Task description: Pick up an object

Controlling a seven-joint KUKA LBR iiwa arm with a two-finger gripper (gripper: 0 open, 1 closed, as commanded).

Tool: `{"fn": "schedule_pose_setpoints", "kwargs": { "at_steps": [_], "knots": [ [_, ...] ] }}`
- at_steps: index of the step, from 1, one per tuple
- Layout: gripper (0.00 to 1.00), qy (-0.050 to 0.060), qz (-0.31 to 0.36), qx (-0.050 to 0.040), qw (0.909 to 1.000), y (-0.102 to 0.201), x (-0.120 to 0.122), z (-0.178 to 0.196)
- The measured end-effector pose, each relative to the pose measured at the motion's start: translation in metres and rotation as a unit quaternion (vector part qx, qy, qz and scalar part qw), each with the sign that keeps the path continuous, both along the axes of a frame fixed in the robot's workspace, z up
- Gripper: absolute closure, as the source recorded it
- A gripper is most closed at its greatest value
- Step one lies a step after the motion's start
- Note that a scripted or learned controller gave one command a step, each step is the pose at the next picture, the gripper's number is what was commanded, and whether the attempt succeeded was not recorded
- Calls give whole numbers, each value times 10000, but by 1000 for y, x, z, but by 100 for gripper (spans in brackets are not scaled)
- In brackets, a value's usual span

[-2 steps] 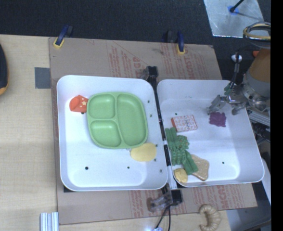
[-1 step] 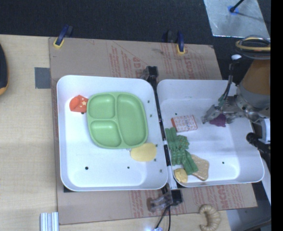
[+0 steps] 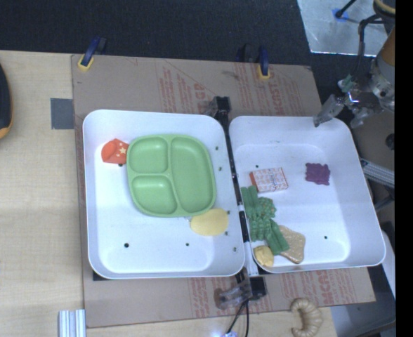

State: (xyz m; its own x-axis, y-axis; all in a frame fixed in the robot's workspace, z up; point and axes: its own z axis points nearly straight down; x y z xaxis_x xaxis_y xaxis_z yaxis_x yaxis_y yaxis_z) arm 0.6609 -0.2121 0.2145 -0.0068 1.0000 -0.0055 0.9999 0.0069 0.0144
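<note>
Curled tan toy grub (image 3: 306,316) is lying off-bin at the bench's front; purple flat block (image 3: 317,173), likeliest target, is sitting alone in the right white bin (image 3: 347,140); gripper (image 3: 331,111), closure indiscernible, is hovering at the far rim, risking a misaligned descent.

The gripper (image 3: 327,115) is a small piece of grey and silver metal, its one clear finger (image 3: 326,112) a dark, tapering prong. Behind it sits a blocky, pale metallic wrist housing with dark fittings. Thin black cables loop above that housing, beside a curved tan-orange part of the arm.
</note>
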Motion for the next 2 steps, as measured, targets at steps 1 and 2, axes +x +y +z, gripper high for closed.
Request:
{"fn": "schedule_pose_setpoints", "kwargs": {
  "at_steps": [1, 2],
  "knots": [
    [0, 139, -17, 36, 9999, 1, -48, -90],
    [0, 113, -10, 30, 9999, 1, -63, -125]
  ]
}}
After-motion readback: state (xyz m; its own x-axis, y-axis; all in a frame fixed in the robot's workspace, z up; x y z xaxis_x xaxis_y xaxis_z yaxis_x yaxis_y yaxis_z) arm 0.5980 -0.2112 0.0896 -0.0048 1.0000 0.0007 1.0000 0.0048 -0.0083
